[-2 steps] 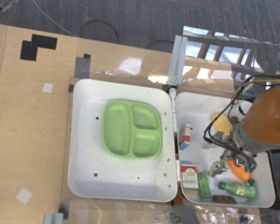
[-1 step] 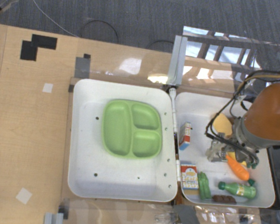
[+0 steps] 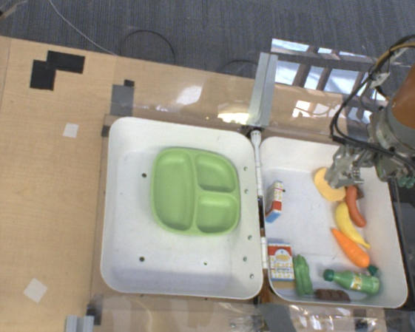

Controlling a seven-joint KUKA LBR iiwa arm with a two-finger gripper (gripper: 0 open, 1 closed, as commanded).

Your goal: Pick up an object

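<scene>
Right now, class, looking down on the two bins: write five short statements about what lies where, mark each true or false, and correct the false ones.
1. The green divided plate lies in the left bin. True.
2. The green bottle stands upright. False: it lies on its side.
3. The gripper is over the right bin. True.
4. The carrot rests on the plate. False: it lies in the right bin.
5. The banana lies beside the carrot. True.
</scene>
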